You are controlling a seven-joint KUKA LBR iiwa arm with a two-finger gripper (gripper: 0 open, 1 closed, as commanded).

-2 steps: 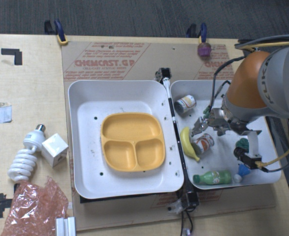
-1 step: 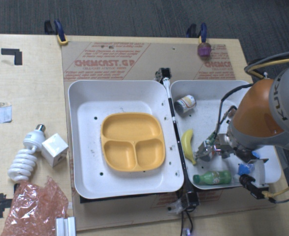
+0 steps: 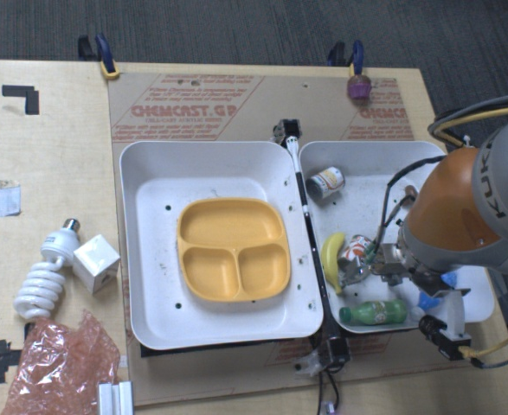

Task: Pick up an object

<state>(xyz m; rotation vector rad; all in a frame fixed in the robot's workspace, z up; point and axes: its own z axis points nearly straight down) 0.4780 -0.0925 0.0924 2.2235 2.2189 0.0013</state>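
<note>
Camera view: at right, the gripper sits low in the right bin beside the banana; its grip state cannot be told.

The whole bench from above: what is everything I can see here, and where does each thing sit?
bins: two, white, side by side on the brown board.
divided tray: one, yellow, in the left bin.
banana: one, yellow, in the right bin by its left wall.
bottle: one, green, lying at the right bin's near edge.
small can: one, pale with a label, at the right bin's far left.
spiral light bulb: one, white, on the bench left of the bins.
small cube: one, white, beside the bulb.
crumpled wrap: one, pinkish, at the bench's near left.
clamps: two, blue-handled, on the board's far edge.
arm: one, grey with an orange band, over the right bin.
gripper: one, dark metal, low beside the banana.
</note>
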